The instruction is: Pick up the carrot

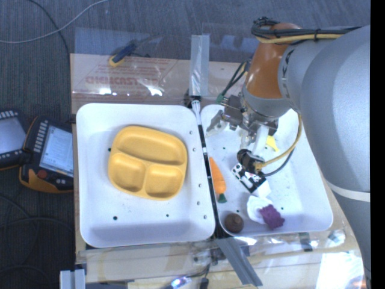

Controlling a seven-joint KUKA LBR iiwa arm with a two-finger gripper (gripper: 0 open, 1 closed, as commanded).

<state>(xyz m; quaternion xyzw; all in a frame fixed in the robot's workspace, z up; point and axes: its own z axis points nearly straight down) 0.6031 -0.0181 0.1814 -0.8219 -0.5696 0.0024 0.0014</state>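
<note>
The grey arm reaches in from the right and bends down over the right bin, its orange band above the wrist. The gripper hangs over the bin's far left part; from this slant it is hard to make out, and I cannot tell whether it is apart or together. The carrot lies in the right bin along its left wall, nearer the camera than the gripper and apart from it. A yellow divided plate sits in the left bin.
</note>
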